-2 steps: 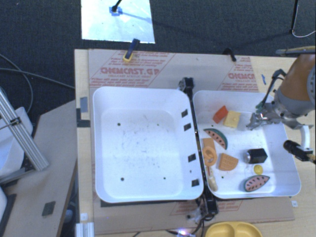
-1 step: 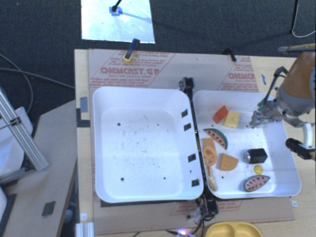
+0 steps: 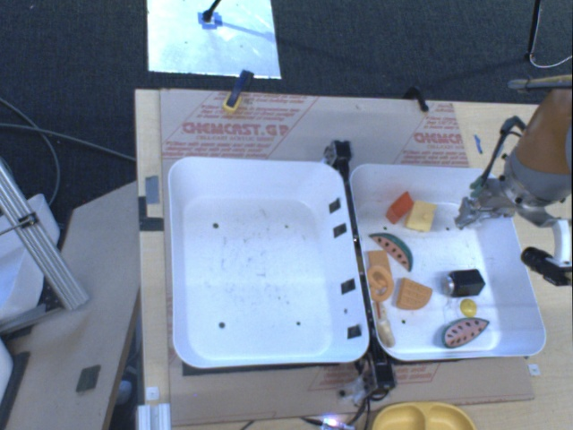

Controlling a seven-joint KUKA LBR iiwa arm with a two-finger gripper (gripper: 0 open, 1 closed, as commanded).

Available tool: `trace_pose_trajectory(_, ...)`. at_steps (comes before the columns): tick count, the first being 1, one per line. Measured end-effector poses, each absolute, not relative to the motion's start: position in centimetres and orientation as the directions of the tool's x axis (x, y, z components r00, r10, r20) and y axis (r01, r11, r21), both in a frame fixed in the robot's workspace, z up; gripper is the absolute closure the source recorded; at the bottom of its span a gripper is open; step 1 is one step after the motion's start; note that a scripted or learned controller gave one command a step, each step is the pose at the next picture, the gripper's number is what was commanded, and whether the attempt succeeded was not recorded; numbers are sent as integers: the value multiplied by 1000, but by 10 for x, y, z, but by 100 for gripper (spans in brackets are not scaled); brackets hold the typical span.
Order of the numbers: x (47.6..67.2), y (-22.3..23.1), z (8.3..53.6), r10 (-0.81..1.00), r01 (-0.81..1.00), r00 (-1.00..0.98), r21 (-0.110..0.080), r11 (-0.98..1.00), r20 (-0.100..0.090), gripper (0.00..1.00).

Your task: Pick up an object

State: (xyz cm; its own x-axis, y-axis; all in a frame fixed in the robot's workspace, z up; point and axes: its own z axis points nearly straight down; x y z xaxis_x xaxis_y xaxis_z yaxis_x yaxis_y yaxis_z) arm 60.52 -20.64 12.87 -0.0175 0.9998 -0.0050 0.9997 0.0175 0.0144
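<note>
A yellow dish [image 3: 428, 417] is seen at the near edge of the bench. To its left, 1 white bin [image 3: 192, 267] is left bare; in the right bin [image 3: 528, 316], toy foods are scattered: watermelon slices [image 3: 394, 249], an orange block [image 3: 400, 208], a yellow block [image 3: 421, 216] and a black piece [image 3: 466, 282]. The gripper [image 3: 472, 210] is poised beside the yellow block, nothing visibly held. A centred, vertical descent would be favoured.
</note>
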Motion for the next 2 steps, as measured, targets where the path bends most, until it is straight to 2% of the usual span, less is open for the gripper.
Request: trace_pose_trajectory(2,607,-207,151,1000,1000,-24,20,24,-8,100)
